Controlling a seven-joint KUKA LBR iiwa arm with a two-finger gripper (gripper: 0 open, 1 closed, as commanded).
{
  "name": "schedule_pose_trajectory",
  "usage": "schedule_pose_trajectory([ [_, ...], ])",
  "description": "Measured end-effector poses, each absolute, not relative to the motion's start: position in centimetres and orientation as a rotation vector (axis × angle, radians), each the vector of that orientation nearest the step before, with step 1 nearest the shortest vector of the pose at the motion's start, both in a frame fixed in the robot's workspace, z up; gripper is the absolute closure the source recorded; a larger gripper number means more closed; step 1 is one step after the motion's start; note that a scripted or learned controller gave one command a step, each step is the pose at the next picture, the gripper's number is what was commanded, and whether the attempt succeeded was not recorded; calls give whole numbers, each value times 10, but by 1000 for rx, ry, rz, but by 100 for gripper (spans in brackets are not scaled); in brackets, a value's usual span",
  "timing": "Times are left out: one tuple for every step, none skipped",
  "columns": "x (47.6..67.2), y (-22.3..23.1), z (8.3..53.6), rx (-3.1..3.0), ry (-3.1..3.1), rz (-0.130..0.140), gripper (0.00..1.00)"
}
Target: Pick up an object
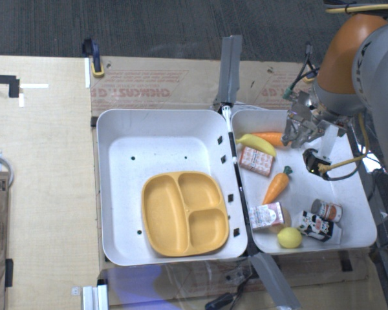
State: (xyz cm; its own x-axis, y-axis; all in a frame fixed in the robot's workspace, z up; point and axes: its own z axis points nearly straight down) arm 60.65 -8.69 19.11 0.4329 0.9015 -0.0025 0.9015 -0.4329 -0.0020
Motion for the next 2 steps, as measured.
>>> schedule_pose_trajectory([
  [556, -61, 210, -2883, -1244, 8, 100],
  [613, -70, 299, -3032, -823, 7, 100],
])
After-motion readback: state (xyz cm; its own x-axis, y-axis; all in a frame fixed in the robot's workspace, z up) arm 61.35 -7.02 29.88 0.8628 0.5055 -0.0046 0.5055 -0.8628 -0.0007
